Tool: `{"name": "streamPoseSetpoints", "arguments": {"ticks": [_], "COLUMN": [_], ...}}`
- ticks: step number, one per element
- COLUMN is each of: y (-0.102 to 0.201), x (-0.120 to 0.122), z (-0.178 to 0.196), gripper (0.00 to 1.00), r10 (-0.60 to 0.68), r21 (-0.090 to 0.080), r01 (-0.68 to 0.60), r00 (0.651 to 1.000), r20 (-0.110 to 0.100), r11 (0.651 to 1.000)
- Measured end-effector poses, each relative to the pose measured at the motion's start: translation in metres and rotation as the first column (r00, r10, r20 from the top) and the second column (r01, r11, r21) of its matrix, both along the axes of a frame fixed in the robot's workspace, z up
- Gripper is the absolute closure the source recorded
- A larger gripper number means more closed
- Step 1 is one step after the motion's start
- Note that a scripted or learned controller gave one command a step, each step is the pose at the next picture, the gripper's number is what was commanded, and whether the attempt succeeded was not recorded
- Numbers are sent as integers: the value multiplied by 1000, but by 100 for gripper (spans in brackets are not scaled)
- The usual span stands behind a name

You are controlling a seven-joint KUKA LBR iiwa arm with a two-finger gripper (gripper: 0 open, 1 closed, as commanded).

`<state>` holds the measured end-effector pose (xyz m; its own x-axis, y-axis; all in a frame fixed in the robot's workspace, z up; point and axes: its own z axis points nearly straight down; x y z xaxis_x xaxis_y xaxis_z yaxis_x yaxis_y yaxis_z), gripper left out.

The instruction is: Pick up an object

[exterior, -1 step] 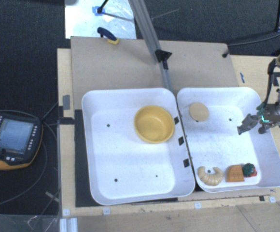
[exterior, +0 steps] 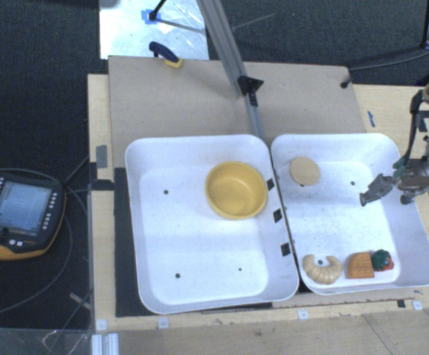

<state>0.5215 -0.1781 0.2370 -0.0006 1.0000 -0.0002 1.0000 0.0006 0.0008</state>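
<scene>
A: Nearest the lens, front edge of right bin (exterior: 414,220): croissant (exterior: 322,269), then an orange block (exterior: 360,265) with a green-and-red piece (exterior: 381,259) touching it.

B: Pincer (exterior: 367,195)?

A: Over the right bin's right half, above bare floor, nothing between the fingers. How far open, I cannot tell.

B: Candidates, working outward?

A: Tan disc (exterior: 305,171) near the back-left of that bin; the front cluster; a yellow bowl (exterior: 236,189) in the left bin (exterior: 155,272).

B: Advice?

A: The disc stands alone: centre over it, descend straight, close low. The front items crowd together.

B: Count?

A: Two bins, one bowl, one disc, one croissant, one block, one small piece. Counter (exterior: 163,95) beneath.
</scene>
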Motion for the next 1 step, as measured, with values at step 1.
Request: {"name": "streamPoseSetpoints", "arguments": {"ticks": [1], "y": [-4], "x": [3], "z": [-43], "gripper": [0], "r10": [0], "r21": [1], "r01": [0], "r00": [1000], "r20": [-3], "r11": [1000]}}
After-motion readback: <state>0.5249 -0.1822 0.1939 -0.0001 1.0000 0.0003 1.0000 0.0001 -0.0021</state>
